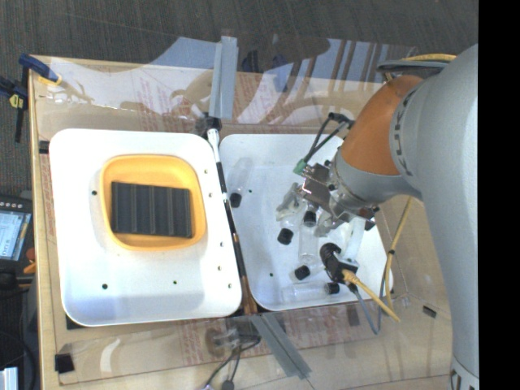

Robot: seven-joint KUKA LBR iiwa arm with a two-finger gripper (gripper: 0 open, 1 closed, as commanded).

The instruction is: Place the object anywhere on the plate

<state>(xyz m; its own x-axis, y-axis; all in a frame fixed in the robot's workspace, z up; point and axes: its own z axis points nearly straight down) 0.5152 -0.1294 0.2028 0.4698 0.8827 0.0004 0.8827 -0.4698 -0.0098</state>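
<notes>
Wooden bench top under clear sheeting carries two shallow white bins, side by side. One gripper [311,215] hangs low over the middle of the right bin [260,162].

Three small black pieces lie loose on that bin's floor. The nearest black piece [301,272] sits near the gripper on the camera's side. The second black piece [285,236] lies just beside the gripper, toward the view's left and a little closer to the camera. The third black piece [236,199] rests well off to the gripper's left, by the wall between the bins.

Farther left of the gripper, in the left bin [81,283], stands one yellow plate [150,167]. One dark ridged block [153,210] lies flat on its middle. All three pieces are well apart from the plate.

One grey arm [443,136] reaches in from the right, behind the gripper. It bends downward at the orange band [370,132], so the wrist tilts toward the bin floor. Whether the gripper is spread or closed cannot be told from this angle.
</notes>
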